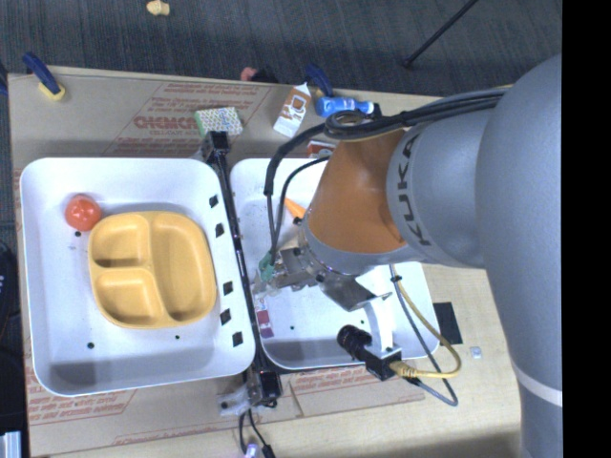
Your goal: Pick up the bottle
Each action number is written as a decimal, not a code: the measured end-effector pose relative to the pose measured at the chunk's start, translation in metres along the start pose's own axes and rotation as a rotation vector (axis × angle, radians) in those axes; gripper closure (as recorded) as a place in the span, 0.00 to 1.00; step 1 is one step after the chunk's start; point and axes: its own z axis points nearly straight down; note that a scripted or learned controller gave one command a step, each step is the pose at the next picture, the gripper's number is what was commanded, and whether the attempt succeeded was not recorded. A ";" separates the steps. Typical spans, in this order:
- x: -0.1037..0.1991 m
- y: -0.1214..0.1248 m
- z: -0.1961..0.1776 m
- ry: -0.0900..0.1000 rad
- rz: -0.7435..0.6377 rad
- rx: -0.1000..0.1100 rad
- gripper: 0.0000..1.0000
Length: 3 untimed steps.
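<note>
The gripper (pixel 272 273) is lowered into the right bin (pixel 315 351), near its left wall. Whether anything is gripped cannot be told. The bottle cannot be made out. A yellow tray (pixel 151 267) and a red ball (pixel 82 211) are seen in the left bin (pixel 57 361).

Arm (pixel 430 198) covers most of right bin (pixel 250 208), hiding gripper fingers and any bottle; small greenish object (pixel 268 271) at wrist's left edge, possibly a label, too blurred to identify.

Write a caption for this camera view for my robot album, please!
KUKA arm reaching down into the right white bin, beside a yellow divided plate and red ball in the left bin.
</note>
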 end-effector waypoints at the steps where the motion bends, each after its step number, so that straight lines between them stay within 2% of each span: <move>1: -0.011 -0.001 -0.073 -0.006 -0.724 -0.006 1.00; 2: 0.028 0.006 0.000 -0.003 -0.853 -0.002 1.00; 3: -0.047 -0.009 -0.094 -0.007 -0.854 -0.005 1.00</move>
